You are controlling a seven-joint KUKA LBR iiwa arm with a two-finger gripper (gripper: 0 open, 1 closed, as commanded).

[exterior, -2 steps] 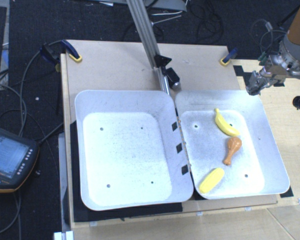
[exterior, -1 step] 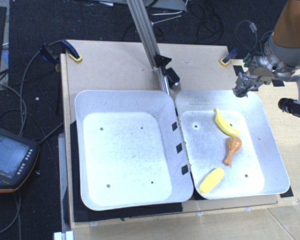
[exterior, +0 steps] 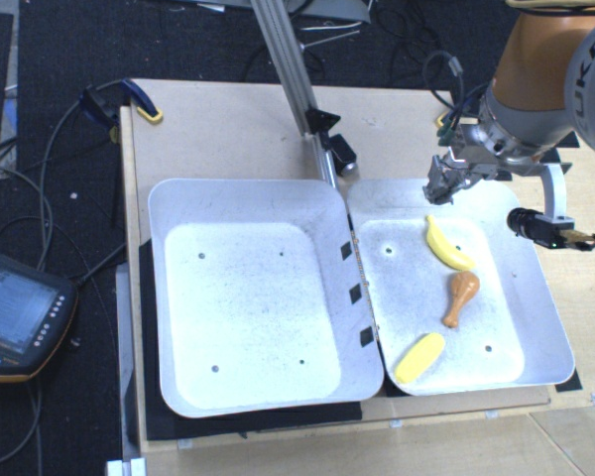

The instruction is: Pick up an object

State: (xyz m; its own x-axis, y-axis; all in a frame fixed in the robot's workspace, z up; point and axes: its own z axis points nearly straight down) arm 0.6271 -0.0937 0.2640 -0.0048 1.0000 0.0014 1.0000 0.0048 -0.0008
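Note:
The right bin [exterior: 535, 315] holds three objects. A yellow banana [exterior: 446, 245] lies near its far side. A brown drumstick-shaped toy [exterior: 460, 297] sits just below it. A yellow oblong piece [exterior: 418, 357] rests near the bin's front left. My gripper [exterior: 439, 190] hangs above the far edge of the right bin, a little up and left of the banana. Nothing shows between its fingers, and their state is unclear.
The left bin [exterior: 248, 296] lies beside the right one, with black clips [exterior: 355, 291] along the shared edge. A slanted metal bar [exterior: 293, 67] rises behind the bins. A black fitting [exterior: 537, 226] juts out at the right. A teach pendant [exterior: 15, 315] lies far left.

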